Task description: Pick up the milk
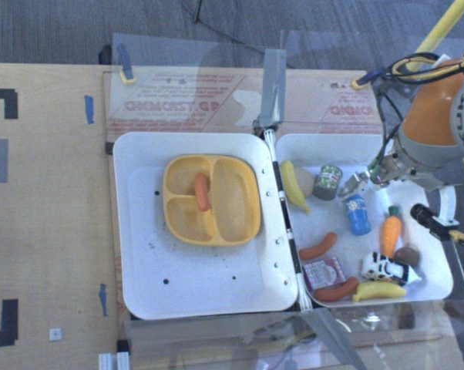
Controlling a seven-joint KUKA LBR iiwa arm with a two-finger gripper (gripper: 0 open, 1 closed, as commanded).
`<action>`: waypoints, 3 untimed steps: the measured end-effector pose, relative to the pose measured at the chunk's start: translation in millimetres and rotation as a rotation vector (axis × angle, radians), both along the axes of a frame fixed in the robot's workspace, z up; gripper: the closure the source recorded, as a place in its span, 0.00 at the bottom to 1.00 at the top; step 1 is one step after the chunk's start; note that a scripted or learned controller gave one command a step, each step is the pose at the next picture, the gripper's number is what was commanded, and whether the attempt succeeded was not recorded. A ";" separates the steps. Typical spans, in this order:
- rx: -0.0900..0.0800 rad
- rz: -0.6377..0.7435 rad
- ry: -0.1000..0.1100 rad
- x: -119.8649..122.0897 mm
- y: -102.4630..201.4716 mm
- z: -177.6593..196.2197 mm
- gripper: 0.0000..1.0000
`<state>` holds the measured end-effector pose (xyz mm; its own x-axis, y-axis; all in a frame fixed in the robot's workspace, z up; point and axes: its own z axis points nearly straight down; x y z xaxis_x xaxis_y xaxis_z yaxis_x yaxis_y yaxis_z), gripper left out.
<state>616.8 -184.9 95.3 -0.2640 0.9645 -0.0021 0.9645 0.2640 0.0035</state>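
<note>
The milk (385, 268) is a small white carton with black cow patches. It lies near the front right corner of the right bin (440, 284), between a brown lump (407, 256) and a yellow banana (379, 290). My gripper (357, 184) hangs over the back half of that bin, just above a blue bottle (358, 215) and to the right of a green can (327, 182). It is well behind the milk and apart from it. The orange-banded arm (432, 114) reaches in from the right.
The right bin also holds a carrot (390, 235), two sausages (318, 246) (335, 290), a red packet (324, 271) and a second banana (294, 186). In the left bin (139, 284) a yellow divided plate (232, 206) carries one sausage (203, 192).
</note>
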 end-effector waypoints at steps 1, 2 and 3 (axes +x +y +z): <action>-0.001 0.316 -0.001 51.5 33.7 50.2 0.00; -0.003 0.320 -0.003 51.9 13.2 49.3 0.00; 0.000 0.308 0.001 -30.3 44.4 36.0 0.00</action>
